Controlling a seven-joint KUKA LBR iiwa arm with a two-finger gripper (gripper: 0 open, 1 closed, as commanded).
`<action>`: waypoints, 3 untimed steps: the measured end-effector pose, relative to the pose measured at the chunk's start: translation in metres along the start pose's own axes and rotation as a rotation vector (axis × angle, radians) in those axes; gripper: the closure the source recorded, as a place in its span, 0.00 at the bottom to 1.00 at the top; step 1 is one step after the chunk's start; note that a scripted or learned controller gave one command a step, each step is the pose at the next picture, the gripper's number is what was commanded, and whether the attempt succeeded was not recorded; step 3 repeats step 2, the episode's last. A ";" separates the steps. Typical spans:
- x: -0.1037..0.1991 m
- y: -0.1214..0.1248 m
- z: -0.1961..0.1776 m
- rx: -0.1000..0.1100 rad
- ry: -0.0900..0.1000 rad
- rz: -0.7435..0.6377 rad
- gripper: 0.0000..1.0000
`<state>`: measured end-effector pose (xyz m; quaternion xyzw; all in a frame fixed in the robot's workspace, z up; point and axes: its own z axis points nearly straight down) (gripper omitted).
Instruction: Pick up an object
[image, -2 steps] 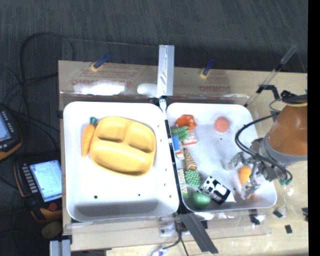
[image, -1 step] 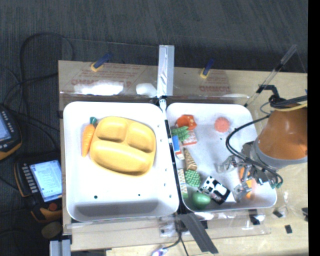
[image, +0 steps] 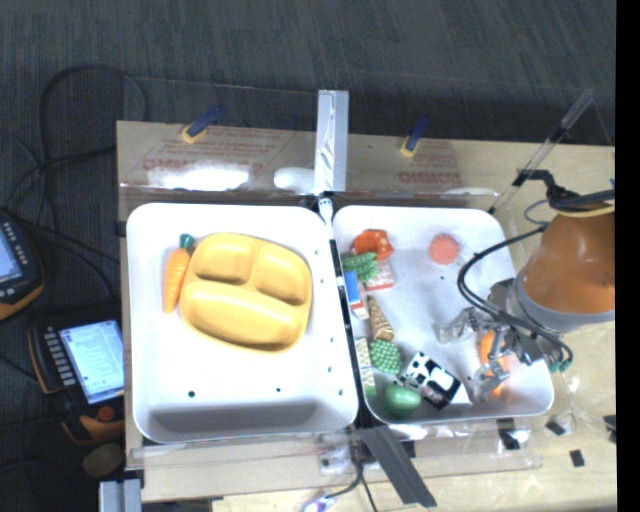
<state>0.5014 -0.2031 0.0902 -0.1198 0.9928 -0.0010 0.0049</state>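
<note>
Gripper (image: 490, 365) hangs low in the right bin (image: 470, 222), near its front right corner, and I cannot tell how its fingers are set. Something small and orange (image: 486, 345) shows right among the mechanism; the black-and-white block (image: 432, 376) lies to its left, long axis slanting toward the front wall.

The arm enters from the right edge of the frame, at mid height. Its orange band (image: 580, 262) fills the right centre, with the grey wrist section just below it, angled down and to the left. The gripper (image: 492, 362) sits at the lower right of the frame, pointing downward. Dark cables loop around the wrist on its left side. The metal parts of the gripper appear blurred, so their exact pose is hard to read.
</note>
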 end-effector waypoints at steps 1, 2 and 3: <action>-0.002 0.000 -0.010 0.004 -0.004 0.000 1.00; -0.004 -0.021 -0.151 -0.003 0.004 -0.070 1.00; -0.004 -0.021 -0.151 -0.003 0.004 -0.070 1.00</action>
